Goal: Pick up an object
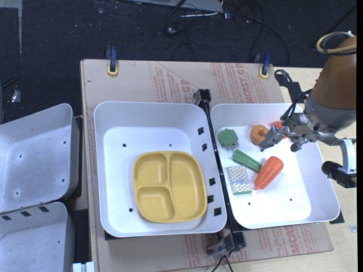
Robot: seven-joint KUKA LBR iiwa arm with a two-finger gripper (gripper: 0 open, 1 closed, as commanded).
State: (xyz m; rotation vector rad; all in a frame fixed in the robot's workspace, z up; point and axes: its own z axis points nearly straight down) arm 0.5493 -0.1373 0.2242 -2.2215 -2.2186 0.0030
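Orange and green toy food is what's on offer in the right white plastic bin (pixel 317 208): a small orange ring (pixel 258 134), a bumpy green broccoli-looking piece (pixel 227 137), a flat green stick (pixel 246 160), an orange plastic carrot (pixel 268 172) and a little patterned square packet (pixel 239 180). The left white bin (pixel 113 169) just has a yellow sectioned plastic tray (pixel 170 186) in it. My end effector (pixel 279 137) is hanging over the upper part of the right bin, just beside the ring, with the carrot a bit below it. From this angle I can't tell how wide it's set, and I see nothing caught in it. So I'd call this the approach step, nothing picked yet. Next move, I reckon, is centring over one target, probably the ring or carrot, then going straight down without nudging the neighbours.
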